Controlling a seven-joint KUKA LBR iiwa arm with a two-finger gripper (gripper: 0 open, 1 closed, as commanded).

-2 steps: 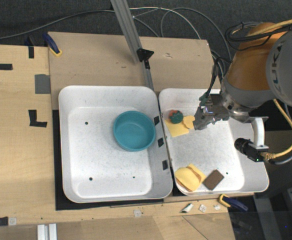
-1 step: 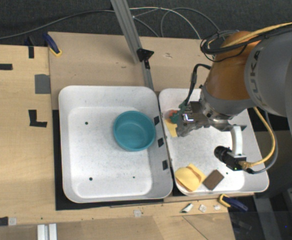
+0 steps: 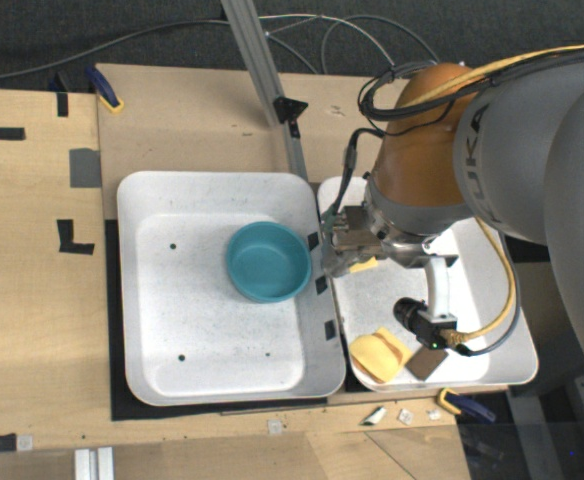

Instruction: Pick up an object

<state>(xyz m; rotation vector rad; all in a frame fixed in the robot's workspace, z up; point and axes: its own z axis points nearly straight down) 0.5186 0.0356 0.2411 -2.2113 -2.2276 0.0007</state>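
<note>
The end effector (image 3: 357,243) was seen low at the right bin's (image 3: 507,368) left edge; its state could not be told. A yellow object (image 3: 377,354) lay near that bin's front edge. A square, centred descent was judged best. Much of the bin was hidden by the arm (image 3: 452,148)

One camera sits up high over the flat brown wooden bench (image 3: 42,268) and looks down at a slant. It is far enough back to take in both shallow white plastic bins, the left one (image 3: 147,368) whole and the right one (image 3: 507,368) partly under the big grey and orange robot arm (image 3: 492,138), which comes in from the right side. Black floor with thin cables (image 3: 172,33) runs along the top.
</note>
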